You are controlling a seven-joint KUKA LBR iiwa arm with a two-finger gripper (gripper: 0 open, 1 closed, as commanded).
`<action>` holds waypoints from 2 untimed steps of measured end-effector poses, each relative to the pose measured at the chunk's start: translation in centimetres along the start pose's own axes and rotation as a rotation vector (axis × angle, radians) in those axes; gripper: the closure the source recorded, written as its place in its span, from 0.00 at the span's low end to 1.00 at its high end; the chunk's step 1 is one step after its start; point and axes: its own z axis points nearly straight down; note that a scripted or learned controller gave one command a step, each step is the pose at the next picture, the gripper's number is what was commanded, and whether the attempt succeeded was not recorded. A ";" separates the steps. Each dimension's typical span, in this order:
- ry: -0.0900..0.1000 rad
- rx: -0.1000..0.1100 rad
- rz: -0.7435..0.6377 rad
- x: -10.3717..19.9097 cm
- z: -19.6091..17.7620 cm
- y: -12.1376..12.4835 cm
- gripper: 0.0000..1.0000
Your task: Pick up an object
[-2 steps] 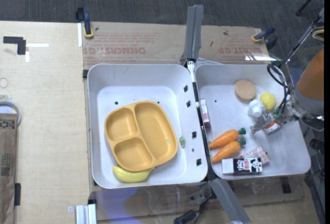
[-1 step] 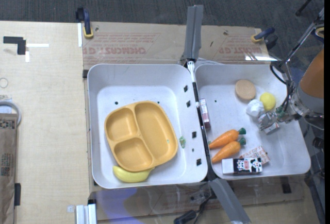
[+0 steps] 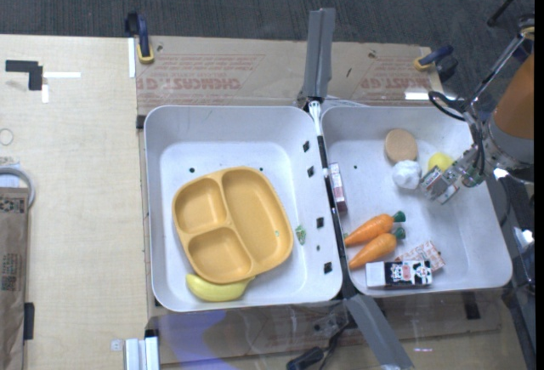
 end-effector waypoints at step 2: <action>0.002 0.002 -0.135 8.7 -14.9 8.5 1.00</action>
